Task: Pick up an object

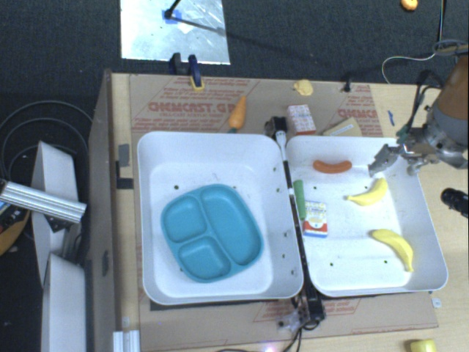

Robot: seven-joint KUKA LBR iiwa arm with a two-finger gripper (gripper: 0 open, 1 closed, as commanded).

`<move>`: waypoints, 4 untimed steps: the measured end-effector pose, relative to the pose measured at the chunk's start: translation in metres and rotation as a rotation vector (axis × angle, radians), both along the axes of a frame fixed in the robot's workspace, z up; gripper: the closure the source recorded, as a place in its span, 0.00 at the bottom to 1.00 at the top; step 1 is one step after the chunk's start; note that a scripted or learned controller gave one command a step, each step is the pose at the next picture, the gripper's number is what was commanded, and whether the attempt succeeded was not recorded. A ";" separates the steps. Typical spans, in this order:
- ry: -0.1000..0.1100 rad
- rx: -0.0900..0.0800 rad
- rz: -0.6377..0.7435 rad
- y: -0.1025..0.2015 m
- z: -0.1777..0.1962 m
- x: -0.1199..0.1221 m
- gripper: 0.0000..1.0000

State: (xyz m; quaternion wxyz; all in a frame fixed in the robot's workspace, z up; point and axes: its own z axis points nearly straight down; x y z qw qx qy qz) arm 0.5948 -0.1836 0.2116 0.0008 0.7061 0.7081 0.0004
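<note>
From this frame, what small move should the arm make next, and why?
Probably lower the gripper slightly toward the upper banana. The gripper sits at the right bin's top right with nothing between its fingers, and that banana lies just below it, apart from the hot dog.

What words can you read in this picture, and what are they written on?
"CHEMCAST": red print on the brown board under the bins, left of the top edge. The smaller line after it is too blurred to read.
The same red print repeats at the board's top right and along its bottom edge, too blurred or cut off to read.
Small carton in the right bin: colored label, print too small to read.
Small box above the bins: print too small to read.
</note>
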 end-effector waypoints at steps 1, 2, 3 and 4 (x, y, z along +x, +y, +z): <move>0.003 0.000 -0.002 -0.024 -0.133 0.009 0.00; -0.004 -0.001 -0.001 -0.023 -0.116 0.011 1.00; 0.001 0.001 -0.004 -0.023 -0.036 -0.057 1.00; -0.002 0.001 0.008 0.045 -0.017 -0.026 1.00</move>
